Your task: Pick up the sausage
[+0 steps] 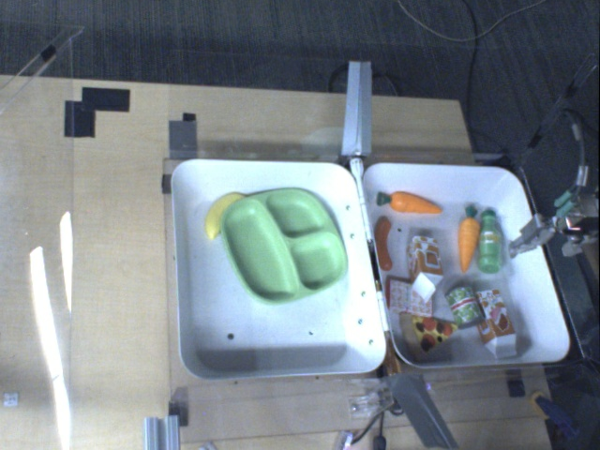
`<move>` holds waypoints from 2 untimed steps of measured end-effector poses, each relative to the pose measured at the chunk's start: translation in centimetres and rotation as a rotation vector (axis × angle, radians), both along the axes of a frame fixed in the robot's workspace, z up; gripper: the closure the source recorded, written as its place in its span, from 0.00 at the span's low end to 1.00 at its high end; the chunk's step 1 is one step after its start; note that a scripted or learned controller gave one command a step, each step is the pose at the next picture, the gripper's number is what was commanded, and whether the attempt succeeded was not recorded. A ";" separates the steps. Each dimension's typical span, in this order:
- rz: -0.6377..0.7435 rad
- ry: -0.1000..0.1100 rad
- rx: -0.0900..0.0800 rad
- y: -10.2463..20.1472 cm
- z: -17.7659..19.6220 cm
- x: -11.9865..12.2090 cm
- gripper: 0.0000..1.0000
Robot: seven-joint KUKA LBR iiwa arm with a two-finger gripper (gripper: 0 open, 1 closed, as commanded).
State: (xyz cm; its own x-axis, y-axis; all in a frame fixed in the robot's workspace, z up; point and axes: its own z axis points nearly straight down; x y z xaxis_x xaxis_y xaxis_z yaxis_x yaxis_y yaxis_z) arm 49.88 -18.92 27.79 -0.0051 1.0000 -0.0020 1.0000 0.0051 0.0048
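Glossy green plastic tray [281,242], smooth white bins [187,279], pale wood-look bench [94,251]

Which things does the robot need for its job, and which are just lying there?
Needed: sausage, gripper.

Just lying there: two carrots, green bottle, green tray, banana, pizza slice, small cartons.

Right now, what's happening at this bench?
A robot arm is meant to pick up the sausage, which lies untouched by the left wall of the right bin among other toy foods. The gripper sits at that bin's right edge, near a green bottle. The left bin holds a green tray.
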 end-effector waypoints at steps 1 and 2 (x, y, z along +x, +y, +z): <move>0.071 0.001 0.001 4.9 -11.5 5.3 0.00; 0.163 -0.003 0.000 8.3 -17.5 8.3 0.00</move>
